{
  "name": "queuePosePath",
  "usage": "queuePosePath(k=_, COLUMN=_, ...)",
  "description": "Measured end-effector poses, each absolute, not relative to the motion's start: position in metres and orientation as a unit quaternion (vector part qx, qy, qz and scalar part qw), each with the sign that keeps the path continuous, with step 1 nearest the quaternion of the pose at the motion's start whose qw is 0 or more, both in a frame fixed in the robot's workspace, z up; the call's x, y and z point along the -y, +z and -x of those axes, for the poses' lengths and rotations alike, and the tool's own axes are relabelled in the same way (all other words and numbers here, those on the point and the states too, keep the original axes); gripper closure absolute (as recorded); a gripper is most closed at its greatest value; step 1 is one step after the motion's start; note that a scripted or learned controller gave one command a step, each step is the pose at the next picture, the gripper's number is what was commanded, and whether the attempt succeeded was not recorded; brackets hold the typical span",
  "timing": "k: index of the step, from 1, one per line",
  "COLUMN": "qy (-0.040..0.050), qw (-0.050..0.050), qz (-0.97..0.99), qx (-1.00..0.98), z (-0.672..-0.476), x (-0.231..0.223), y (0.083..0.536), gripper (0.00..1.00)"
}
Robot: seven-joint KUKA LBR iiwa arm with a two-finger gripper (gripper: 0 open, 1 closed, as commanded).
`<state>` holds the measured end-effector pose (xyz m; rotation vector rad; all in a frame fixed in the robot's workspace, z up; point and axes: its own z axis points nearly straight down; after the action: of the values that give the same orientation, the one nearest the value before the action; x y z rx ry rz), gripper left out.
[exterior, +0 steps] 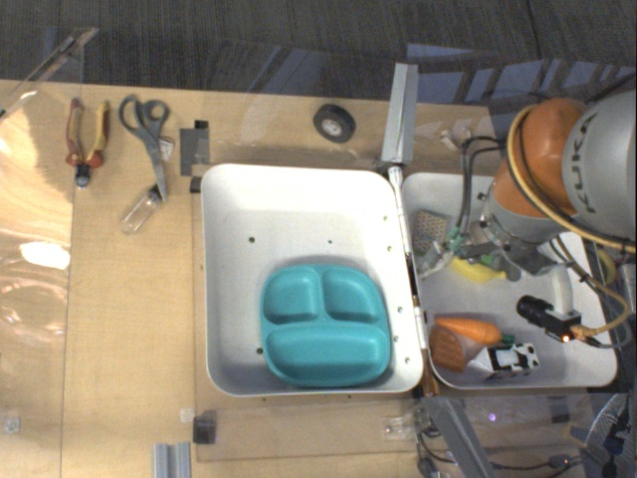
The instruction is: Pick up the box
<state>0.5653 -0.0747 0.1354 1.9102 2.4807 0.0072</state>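
In the right bin, a small black-and-white patterned box lies near the front wall. An orange carrot-shaped toy and a brown object lie just left of it. The arm's grey and orange wrist hangs over the middle of this bin. Its gripper points down at a yellow object, up and to the left of the box and apart from it. The wrist body covers most of the gripper.
The left bin holds a teal divided tray. A grey mesh piece lies at the right bin's left side. Scissors, pliers and a tape roll rest on the bench behind the bins. Cables and a black connector hang at the right.
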Motion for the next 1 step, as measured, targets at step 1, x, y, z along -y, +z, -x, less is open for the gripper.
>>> queuePosePath(k=1, qy=0.0043, qw=0.008, qz=-0.611, qx=-0.792, z=-0.6306, x=0.0994, y=0.1004, gripper=0.0)
